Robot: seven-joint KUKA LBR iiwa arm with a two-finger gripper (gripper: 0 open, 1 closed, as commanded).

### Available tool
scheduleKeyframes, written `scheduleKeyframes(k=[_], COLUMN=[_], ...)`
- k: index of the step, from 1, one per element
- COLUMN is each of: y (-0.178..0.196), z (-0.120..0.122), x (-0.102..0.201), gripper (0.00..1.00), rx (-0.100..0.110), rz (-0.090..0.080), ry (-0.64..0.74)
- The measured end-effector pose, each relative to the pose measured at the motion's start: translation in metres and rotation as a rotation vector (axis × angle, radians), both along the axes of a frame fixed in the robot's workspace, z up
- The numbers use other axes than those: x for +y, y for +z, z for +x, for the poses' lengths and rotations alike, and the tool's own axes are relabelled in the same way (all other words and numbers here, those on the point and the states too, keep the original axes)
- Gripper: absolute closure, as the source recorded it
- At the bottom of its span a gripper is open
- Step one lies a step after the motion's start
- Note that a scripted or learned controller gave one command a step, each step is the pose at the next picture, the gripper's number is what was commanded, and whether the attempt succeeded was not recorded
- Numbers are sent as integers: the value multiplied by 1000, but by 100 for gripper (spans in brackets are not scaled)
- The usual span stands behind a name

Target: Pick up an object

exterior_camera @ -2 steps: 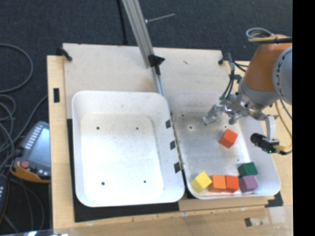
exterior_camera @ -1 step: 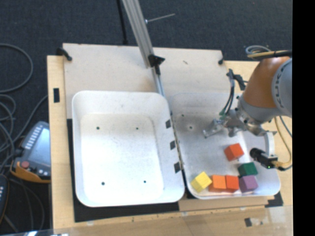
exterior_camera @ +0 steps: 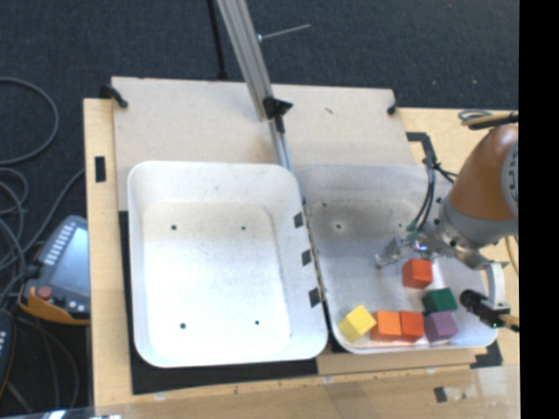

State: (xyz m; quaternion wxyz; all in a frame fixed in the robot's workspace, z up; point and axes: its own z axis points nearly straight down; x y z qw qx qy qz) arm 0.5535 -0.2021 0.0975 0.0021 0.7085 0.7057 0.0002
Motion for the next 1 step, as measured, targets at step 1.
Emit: scheduleKeyframes(k=[1], y=[1], z=[-27], x=[7], gripper=[0], rx=[-2], rz=[-1], ry=[2])
